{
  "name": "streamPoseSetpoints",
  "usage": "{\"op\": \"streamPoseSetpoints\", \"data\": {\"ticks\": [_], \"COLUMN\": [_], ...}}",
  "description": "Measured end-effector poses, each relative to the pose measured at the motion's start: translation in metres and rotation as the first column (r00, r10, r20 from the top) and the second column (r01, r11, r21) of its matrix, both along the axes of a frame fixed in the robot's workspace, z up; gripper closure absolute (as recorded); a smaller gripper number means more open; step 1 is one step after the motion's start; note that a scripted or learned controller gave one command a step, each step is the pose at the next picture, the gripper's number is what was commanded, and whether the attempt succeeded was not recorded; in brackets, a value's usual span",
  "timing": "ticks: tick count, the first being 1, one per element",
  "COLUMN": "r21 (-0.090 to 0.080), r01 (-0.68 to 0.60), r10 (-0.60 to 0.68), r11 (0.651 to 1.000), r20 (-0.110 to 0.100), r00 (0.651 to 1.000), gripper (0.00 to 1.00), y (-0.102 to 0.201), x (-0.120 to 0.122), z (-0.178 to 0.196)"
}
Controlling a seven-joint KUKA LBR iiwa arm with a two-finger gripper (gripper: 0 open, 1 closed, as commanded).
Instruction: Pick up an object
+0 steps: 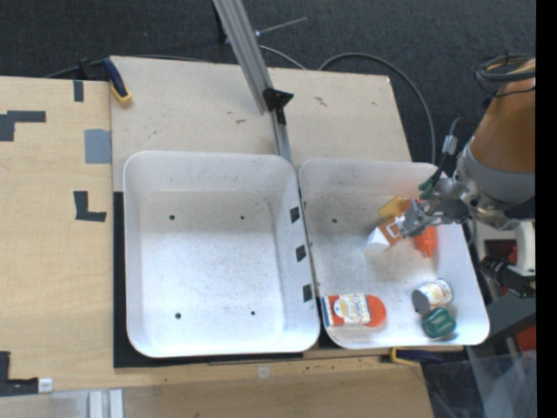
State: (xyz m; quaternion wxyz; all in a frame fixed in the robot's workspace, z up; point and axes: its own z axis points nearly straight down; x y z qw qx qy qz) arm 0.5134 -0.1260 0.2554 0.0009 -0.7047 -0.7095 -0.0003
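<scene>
Left bin: no object is seen on its floor; it is taken as unused for this pick.
Divider: the shared wall of the two bins, used below as the landmark.
Right bin: every loose object lies right of the divider.
Red-and-white packet: lying flat just right of the divider, at its near end; its long axis runs across the bin, away from the divider.
White-and-orange tube: well right of the divider, at mid-length. Its white end is pointed toward the divider and its orange end away; the long axis is set roughly square to the divider.
Gripper: lowered onto the tube's right part. The spread of its jaws cannot be read, and a hold on the tube cannot be confirmed.
Grey can: far right of the divider, near end, tipped on its side.
Green object: just beyond the can, touching or nearly so.
Progress: approach appears complete; a grasp is possibly under way. Lift is not yet done.
</scene>
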Motion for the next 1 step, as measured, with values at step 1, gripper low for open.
{"op": "streamPoseSetpoints", "data": {"ticks": [1], "r21": [0.0], "r01": [0.001], "r10": [-0.001], "r11": [1.0], "r20": [-0.001], "r00": [1.0], "gripper": [1.0], "y": [0.0507], "x": [0.001], "z": [-0.0045]}}
